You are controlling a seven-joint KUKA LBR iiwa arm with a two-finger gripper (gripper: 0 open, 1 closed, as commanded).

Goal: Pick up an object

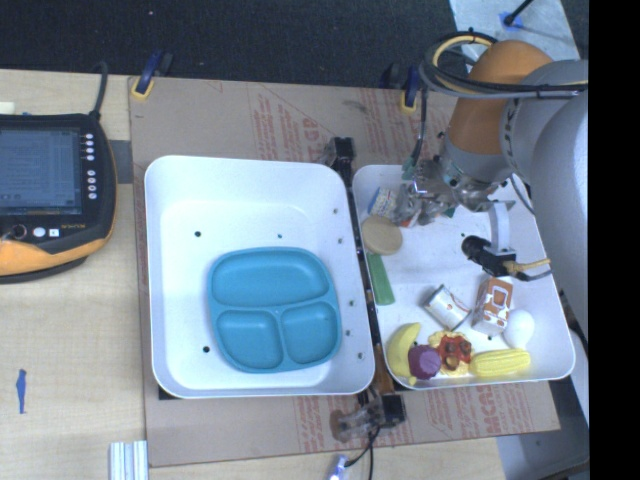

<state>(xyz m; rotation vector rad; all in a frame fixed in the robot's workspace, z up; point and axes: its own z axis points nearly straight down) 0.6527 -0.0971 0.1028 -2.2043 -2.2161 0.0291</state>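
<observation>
Gripper (424, 204) hangs at the end of the grey arm (545, 168), low over the upper-left corner of the right bin (436, 264). Clutter and the wrist's own hardware mask it, so it cannot be told whether the claw is spread, pressed together or pinching anything, and nothing can be said to be held. Just to its left, against the bin's corner, lies a small blue-and-white packet (384, 202), which seems to touch or nearly touch the claw. Just below and to the left rests a tan disc (381, 236), flat and round, so it gives no long axis to line up with. These two are the nearest candidates for the pick, and the move likely turns on that: the target lies left and slightly toward the bottom of the frame from the claw, close by the bin wall, which leaves little room on that side. Below the disc a green strip (380, 279) runs along the left wall, its long axis pointing up and down the frame. Farther down, well apart from the claw, sit a silvery little can (446, 306), an orange-and-white carton (493, 303) and a white ball (519, 327); along the lower edge lie a banana (399, 349), a purple piece (424, 361), a red piece (456, 346) and a corn cob (500, 364). The left bin (250, 208) holds a blue divided plate (272, 308), and a control tablet (45, 193) lies at the upper left of the frame.
</observation>
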